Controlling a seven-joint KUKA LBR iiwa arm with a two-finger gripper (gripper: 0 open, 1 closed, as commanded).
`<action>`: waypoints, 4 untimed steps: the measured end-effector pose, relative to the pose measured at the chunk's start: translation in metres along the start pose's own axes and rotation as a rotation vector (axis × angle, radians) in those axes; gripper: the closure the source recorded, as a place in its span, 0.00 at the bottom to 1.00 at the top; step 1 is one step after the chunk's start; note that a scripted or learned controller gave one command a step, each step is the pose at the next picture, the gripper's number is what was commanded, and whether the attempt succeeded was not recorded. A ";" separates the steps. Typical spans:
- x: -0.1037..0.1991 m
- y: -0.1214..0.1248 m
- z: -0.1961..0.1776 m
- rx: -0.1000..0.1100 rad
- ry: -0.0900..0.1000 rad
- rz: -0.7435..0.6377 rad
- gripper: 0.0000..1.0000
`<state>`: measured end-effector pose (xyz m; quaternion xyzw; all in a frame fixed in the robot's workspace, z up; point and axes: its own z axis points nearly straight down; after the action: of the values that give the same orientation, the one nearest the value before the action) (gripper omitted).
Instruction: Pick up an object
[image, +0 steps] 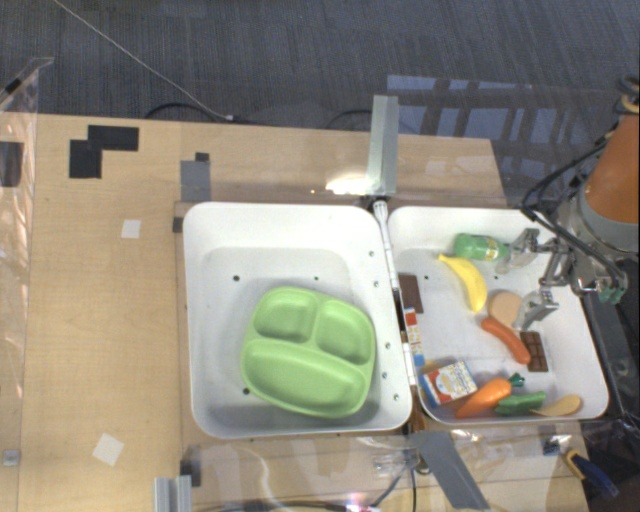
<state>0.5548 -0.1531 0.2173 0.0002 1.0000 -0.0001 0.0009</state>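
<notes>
Green divided plate (310, 352) is lying alone in the left bin (215, 300), tilted a little toward the near wall; nothing there is being worked. Moving right across the divider, the right bin (590, 395) is holding the clutter: a small carton (449, 382) and a carrot (481, 397) near the front wall, a banana (468, 280) and a green bottle (477, 247) toward the back, then a tan round piece (506, 306), a red sausage-like piece (507, 340) and a brown bar (536, 351). Further right, the hand (537, 310) is hanging over this bin from the grey arm, low above the tan piece and the sausage, its tips just beside them. Nothing is sitting between the fingers; whether they are spread or closed I cannot tell at this size. My reading: the approach step is in hand, no object lifted yet. The next move is calling for a straight descent onto one piece, likely the sausage or tan piece, keeping clear of the bar just beside them.
</notes>
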 end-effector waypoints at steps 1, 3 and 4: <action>0.002 -0.006 0.121 0.000 -0.004 0.061 0.00; 0.043 0.000 0.126 0.003 -0.016 0.021 0.00; 0.049 0.001 0.126 0.005 -0.021 0.151 0.00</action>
<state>0.5060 -0.1516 0.0910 0.0757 0.9971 -0.0027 0.0117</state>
